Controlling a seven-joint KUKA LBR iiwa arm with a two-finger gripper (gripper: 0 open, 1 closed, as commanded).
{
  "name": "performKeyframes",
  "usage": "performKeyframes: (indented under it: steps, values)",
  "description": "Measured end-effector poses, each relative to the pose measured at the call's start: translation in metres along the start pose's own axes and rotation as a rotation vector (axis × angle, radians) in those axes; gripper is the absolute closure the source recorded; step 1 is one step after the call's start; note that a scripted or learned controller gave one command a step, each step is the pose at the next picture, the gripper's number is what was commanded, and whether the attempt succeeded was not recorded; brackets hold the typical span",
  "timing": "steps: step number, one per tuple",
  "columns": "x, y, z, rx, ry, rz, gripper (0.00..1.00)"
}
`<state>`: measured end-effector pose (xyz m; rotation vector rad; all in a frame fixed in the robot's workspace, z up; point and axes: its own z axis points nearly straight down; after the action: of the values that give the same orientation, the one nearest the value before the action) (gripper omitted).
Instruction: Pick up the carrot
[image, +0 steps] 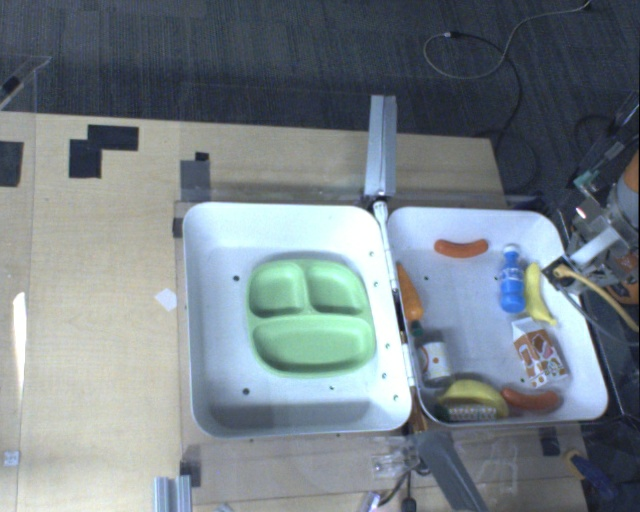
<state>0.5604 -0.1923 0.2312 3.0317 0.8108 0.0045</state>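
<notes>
A smooth green divided plate (310, 313) sits in the left bin (215, 300). The tapered orange carrot (408, 293) lies along the right bin's (570, 330) left wall. At the right edge, the hand's (600, 240) grip cannot be made out.

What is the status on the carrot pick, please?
Arm at right bin's far edge. Carrot against left wall, untouched. Can just below it.

Grey arm (612, 215) at frame edge, orange band, yellow cable
</notes>
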Motion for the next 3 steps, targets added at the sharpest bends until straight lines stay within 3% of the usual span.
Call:
performKeyframes:
  steps: [1, 2, 3]
  values:
    - [0.002, 0.0, -0.011, -0.002, 0.001, -0.011, 1.0]
    - [0.032, 0.033, 0.031, 0.001, 0.0, -0.154, 1.0]
    - [0.035, 0.033, 0.019, -0.003, 0.002, -0.162, 1.0]
